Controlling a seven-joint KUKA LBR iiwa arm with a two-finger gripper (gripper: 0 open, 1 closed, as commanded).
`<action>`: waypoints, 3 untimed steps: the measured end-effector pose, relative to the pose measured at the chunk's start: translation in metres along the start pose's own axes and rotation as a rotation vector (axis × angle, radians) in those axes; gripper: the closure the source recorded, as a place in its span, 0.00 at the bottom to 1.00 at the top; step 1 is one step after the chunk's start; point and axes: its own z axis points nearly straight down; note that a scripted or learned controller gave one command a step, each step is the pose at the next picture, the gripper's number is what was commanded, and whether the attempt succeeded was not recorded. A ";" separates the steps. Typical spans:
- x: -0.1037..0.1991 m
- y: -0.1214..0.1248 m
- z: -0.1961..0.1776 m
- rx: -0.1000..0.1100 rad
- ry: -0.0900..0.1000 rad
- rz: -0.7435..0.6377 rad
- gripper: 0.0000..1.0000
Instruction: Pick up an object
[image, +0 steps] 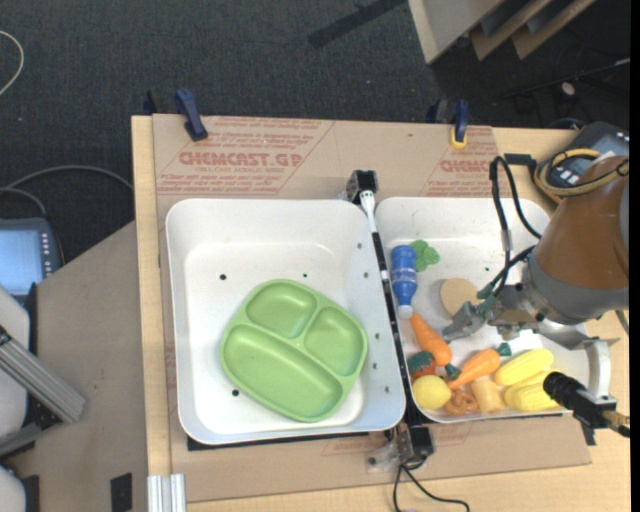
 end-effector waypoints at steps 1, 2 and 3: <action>-0.010 0.002 0.090 -0.005 -0.001 -0.002 0.00; -0.010 0.002 0.075 -0.009 -0.002 -0.003 1.00; 0.077 0.027 -0.020 -0.016 0.001 -0.014 1.00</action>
